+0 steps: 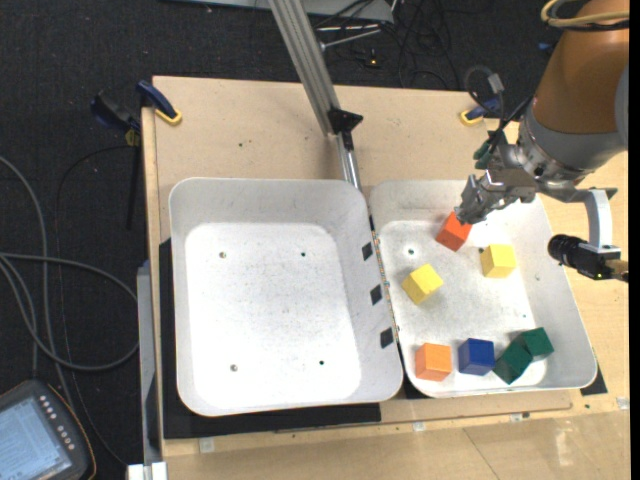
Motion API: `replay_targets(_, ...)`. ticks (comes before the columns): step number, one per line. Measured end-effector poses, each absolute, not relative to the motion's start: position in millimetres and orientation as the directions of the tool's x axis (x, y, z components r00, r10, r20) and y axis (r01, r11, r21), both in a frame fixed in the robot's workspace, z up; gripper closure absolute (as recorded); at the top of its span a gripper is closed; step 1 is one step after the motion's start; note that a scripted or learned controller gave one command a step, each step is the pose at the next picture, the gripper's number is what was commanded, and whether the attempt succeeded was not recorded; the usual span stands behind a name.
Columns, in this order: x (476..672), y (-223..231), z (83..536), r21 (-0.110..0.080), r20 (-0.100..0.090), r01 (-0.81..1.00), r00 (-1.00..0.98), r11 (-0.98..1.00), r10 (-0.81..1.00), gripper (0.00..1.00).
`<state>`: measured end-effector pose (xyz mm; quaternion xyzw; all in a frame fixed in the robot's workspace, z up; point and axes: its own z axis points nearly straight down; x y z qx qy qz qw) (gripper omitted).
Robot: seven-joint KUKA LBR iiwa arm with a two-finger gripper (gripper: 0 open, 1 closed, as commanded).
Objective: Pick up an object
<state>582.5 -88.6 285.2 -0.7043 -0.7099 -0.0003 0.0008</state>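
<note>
A grey pendant screen [30,436] sits bottom left; blue-and-yellow clamps [158,102] grip the bench's [250,128] far corners.

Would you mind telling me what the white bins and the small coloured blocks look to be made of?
The right bin and left bin look like moulded plastic: smooth, rounded rims, slightly glossy. The blocks, such as the yellow block and blue block, have flat matte faces and sharp edges, perhaps painted wood or foam.
</note>
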Motion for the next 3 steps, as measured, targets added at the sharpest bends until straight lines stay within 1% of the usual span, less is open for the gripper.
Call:
replay_targets(1, 565.2, -41.1, 267.3, -0.003, 0.002, 1.000, -0.007, 0.007, 1.000, 1.00)
replay_targets(2, 559.8, 7.4, 264.8, -0.001, 0.002, 1.000, -0.008, 0.008, 1.000, 1.00)
replay_targets(3, 550.4, 58.6, 238.2, -0.004, 0.002, 1.000, -0.008, 0.008, 1.000, 1.00)
